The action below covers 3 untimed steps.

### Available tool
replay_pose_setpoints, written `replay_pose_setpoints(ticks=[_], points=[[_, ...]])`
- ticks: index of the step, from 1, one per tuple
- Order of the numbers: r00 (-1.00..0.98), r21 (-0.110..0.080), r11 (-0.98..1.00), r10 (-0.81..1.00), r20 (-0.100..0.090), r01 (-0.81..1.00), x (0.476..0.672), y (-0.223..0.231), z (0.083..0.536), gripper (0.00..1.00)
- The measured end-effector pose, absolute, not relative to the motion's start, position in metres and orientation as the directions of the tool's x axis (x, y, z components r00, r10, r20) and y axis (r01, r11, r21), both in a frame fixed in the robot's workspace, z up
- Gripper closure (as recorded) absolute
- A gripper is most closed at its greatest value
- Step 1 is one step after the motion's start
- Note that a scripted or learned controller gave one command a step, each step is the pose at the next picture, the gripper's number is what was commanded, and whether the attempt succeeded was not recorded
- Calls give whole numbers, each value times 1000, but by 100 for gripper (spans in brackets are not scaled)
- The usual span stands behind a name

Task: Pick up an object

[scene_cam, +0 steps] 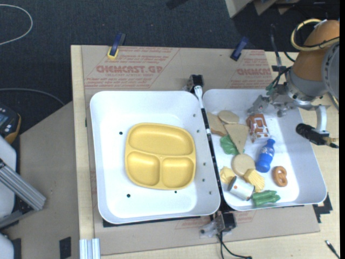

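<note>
Camera view: hovering over the right bin [310, 169], pincer [262, 108] grip impossible to tell, sitting just above an orange-white box [258, 127].

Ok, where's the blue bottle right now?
The blue bottle lies in the right bin, just below the orange-and-white carton and up-left of the pretzel.

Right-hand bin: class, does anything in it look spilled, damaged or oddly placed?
Nothing looks damaged or spilled. The small toy foods lie jumbled in the right-hand white bin: a blue plastic bottle on its side, a green bean pod near the front rim. The yellow divided tray sits flat in the left-hand white bin.
</note>
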<state>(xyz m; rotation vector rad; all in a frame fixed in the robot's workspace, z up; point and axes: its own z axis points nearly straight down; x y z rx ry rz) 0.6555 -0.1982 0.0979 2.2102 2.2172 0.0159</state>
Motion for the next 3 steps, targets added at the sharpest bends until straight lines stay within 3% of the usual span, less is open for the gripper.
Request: replay_pose_setpoints(ticks=[1, 2, 3], points=[[-4, 32, 4, 1000, -4, 999, 660, -198, 115, 100], [-1, 6, 1, 1000, -3, 1000, 659, -199, 159, 100], [-1, 10, 1, 1000, -4, 1000, 662, -199, 225, 100]])
